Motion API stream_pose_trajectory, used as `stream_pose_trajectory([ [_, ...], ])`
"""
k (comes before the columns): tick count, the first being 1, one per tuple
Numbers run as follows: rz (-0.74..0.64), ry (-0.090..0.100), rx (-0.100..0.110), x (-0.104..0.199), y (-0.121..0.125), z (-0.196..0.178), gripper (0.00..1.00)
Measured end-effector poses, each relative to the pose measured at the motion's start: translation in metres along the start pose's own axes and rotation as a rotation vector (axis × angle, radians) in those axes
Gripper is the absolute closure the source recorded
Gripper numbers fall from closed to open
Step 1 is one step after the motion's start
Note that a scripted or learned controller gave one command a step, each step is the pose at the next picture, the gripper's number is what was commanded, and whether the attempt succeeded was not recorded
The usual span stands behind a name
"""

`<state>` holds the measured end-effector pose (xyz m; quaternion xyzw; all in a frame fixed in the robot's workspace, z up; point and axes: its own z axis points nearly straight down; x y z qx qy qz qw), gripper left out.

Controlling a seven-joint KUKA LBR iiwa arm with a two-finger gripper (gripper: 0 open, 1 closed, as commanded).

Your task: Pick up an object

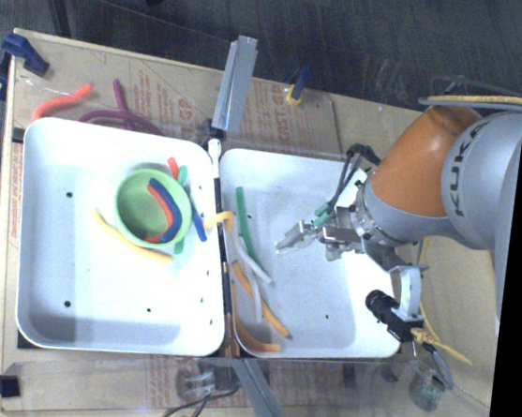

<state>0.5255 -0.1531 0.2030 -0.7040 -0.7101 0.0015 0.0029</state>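
A pale wooden worktop [108, 378] with faint red printing carried two shallow white bins side by side, the left bin [43, 252] and the right bin [340, 331], their inner rims touching. Behind the left bin, an orange strip [64, 101] and a purple strip [121, 118] lay directly on the worktop.

A wooden bench [108, 378] carries blue clamps at its far edge: one at the far-left corner [25, 53], one near the centre [299, 83]. An orange strip [62, 101] and purple tubing [121, 118] lie beyond the left bin.
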Motion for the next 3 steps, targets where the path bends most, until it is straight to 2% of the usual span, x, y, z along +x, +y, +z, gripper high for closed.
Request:
stream_pose_trajectory([
  [1, -0.193, -0.004, -0.007, 0.027, -0.001, 0.111, 0.00],
  [2, -0.201, 0.001, -0.003, 0.029, -0.001, 0.101, 1.00],
  [3, -0.320, -0.002, -0.004, 0.098, 0.047, -0.009, 1.00],
])
